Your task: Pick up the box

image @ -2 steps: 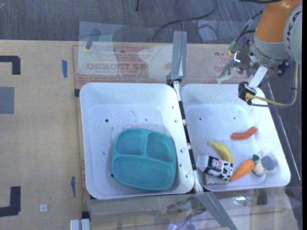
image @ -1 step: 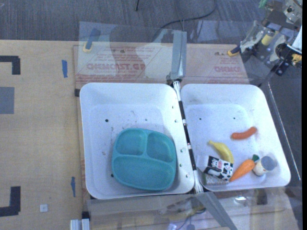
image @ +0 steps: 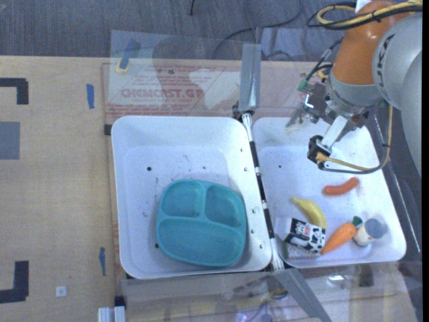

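The box (image: 305,235) is small, black and white, and lies flat at the front of the right bin (image: 382,180), close to its near-left corner. My gripper (image: 305,137) hangs over the back of that same bin, well behind the box and apart from it. Its two fingers are spread open with nothing between them. The orange wrist band (image: 358,42) and the grey arm reach in from the upper right.
A yellow banana (image: 310,210) lies just behind the box and a carrot (image: 338,237) touches its right side. An orange sausage (image: 340,188) and a small capped jar (image: 371,230) lie further right. The left bin (image: 134,146) holds a teal divided plate (image: 201,223).
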Controlling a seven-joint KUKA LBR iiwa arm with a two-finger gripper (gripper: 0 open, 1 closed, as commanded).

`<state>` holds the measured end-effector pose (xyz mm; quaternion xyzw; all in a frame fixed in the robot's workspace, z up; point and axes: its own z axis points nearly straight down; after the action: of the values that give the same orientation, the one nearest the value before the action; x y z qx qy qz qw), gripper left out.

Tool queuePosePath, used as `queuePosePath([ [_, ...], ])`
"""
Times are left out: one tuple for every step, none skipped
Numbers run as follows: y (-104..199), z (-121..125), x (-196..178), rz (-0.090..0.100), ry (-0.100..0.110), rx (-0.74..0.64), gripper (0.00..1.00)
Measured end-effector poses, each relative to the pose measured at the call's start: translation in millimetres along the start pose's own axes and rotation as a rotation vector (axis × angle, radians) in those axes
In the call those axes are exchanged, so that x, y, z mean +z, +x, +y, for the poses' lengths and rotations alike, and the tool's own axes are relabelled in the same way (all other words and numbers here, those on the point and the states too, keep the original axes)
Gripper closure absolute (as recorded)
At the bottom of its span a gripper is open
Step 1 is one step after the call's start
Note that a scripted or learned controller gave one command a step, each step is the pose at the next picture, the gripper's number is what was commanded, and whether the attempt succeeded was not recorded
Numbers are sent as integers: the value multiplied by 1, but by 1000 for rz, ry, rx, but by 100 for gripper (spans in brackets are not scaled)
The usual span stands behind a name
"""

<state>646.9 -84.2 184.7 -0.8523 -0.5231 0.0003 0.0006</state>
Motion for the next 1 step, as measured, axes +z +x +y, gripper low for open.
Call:
queuePosePath([
  [-3,2,-10,1,-2,7,100],
])
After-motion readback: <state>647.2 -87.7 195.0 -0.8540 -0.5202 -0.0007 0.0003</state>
